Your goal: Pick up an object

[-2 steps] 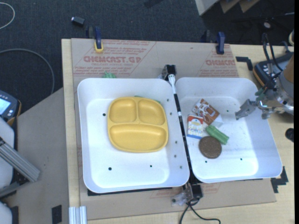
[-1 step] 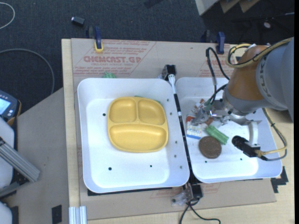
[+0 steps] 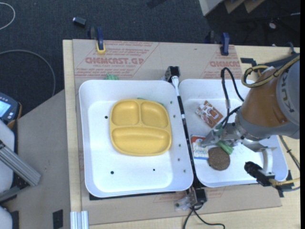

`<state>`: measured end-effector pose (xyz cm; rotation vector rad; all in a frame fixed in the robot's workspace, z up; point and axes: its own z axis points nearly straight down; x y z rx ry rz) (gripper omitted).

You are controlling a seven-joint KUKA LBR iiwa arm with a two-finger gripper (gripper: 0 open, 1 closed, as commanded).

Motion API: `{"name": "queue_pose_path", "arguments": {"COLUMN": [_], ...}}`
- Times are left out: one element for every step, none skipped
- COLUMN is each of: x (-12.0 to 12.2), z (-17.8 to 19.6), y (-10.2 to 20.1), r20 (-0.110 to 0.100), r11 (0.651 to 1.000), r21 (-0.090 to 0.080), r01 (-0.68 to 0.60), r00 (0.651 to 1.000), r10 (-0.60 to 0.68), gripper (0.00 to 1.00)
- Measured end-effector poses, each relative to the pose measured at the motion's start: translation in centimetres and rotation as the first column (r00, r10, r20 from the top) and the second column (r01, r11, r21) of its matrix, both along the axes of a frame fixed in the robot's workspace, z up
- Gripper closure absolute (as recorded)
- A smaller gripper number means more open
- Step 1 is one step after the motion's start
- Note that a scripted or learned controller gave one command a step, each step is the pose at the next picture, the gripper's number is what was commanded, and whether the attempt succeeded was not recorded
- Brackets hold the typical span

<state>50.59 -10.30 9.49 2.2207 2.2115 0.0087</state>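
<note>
Two white bins stand side by side. The left bin (image 3: 95,128) holds one yellow divided plate (image 3: 140,127). The right bin (image 3: 274,175) holds one brown-white packet (image 3: 209,113) at its far part, one brown round object (image 3: 218,159) at its near part, and one red-white card (image 3: 199,147) just left of it. The gripper (image 3: 217,138) hangs over these; I cannot tell how its pincer stands.

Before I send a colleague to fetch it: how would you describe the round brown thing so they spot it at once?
Look at the right bin of the two white ones, where the arm reaches in. Near its front, just below the claw, lies the brown disc, next to a red and white packet. It is the one round, dark brown, unprinted thing among the printed packets.
</note>
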Motion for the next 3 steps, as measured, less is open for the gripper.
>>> {"name": "queue_pose_path", "arguments": {"x": [0.3,4.4,-1.5], "z": [1.0,9.5,18.6], "y": [0.0,5.9,12.4], "r20": [0.006,0.002,-0.002], "r11": [1.0,1.0,1.0], "r21": [-0.003,0.001,0.005], "r01": [-0.002,-0.012,-0.012], "r00": [1.0,1.0,1.0], "r10": [0.002,0.012,0.012], "gripper": [1.0,1.0,1.0]}}
